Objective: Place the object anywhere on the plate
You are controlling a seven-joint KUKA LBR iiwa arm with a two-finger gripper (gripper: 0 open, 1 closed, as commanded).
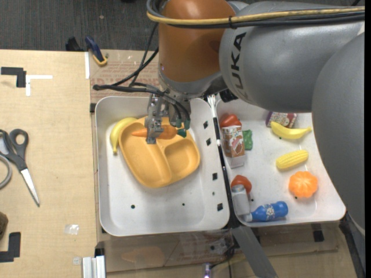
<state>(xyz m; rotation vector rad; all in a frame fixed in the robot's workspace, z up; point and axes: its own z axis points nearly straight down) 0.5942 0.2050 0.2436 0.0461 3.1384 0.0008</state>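
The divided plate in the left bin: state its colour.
Yellow-orange, seen in the camera view: the shallow two-compartment plastic plate.

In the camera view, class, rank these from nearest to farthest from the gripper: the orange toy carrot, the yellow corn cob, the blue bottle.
1. Orange toy carrot, at the gripper, left bin.
2. Yellow corn cob, right bin, mid-right.
3. Blue bottle, right bin, front edge.
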